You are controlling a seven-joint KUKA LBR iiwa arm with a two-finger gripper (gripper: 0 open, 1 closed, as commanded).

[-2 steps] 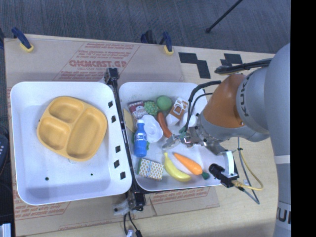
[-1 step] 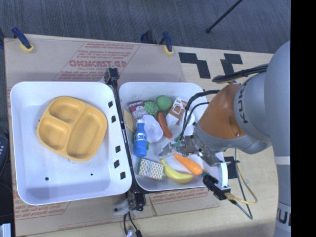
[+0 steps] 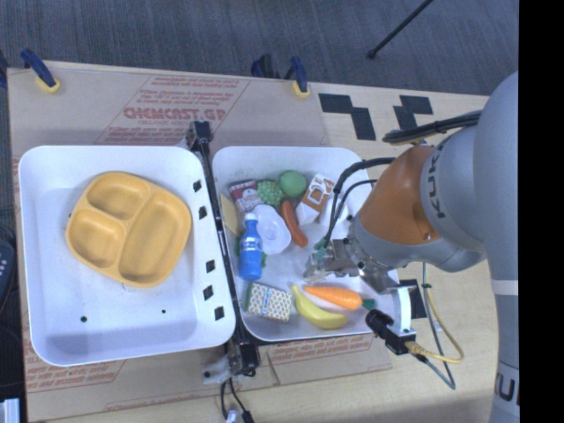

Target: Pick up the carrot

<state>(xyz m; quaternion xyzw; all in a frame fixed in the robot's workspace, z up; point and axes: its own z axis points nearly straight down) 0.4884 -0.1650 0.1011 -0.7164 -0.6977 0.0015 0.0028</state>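
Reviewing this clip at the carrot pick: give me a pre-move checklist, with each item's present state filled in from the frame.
1. Carrot located: ok. The carrot lies in the right bin, near its front edge.
2. Carrot free on top: ok. It rests across the banana, with nothing over it.
3. Gripper over target: cannot tell. The gripper sits just behind the carrot, largely hidden under the wrist.
4. Carrot between the fingers: not ok. It lies in the bin, apart from the gripper.
5. Neighbours that could be knocked: not ok. The banana touches the carrot; the blue bottle is close by.
6. Left bin involvement: ok. It holds the yellow divided plate, away from the arm.
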